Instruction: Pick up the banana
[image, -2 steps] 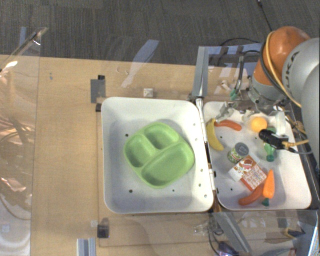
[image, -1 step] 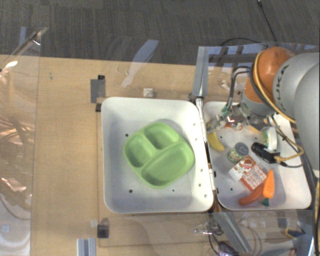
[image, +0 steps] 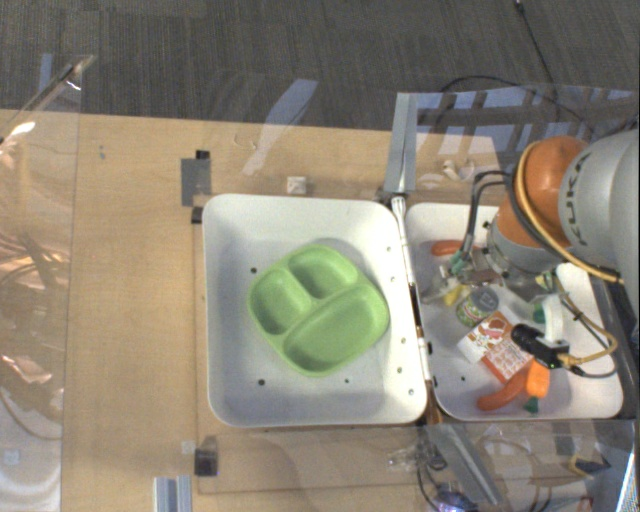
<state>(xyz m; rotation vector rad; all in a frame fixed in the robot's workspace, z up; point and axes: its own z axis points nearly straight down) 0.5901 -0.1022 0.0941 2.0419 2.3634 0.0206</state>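
A small bit of the yellow banana shows in the right bin, near that bin's left wall. The arm's wrist hides most of it. My gripper hangs low over the left part of the right bin, directly above and touching or almost touching the banana. The grey arm with its orange band reaches in from the right and covers the bin's upper right.
A green divided plate lies in the left bin. Crowded around the banana in the right bin are a grey-topped can, a red and white carton, an orange carrot, a red sausage and a red item.
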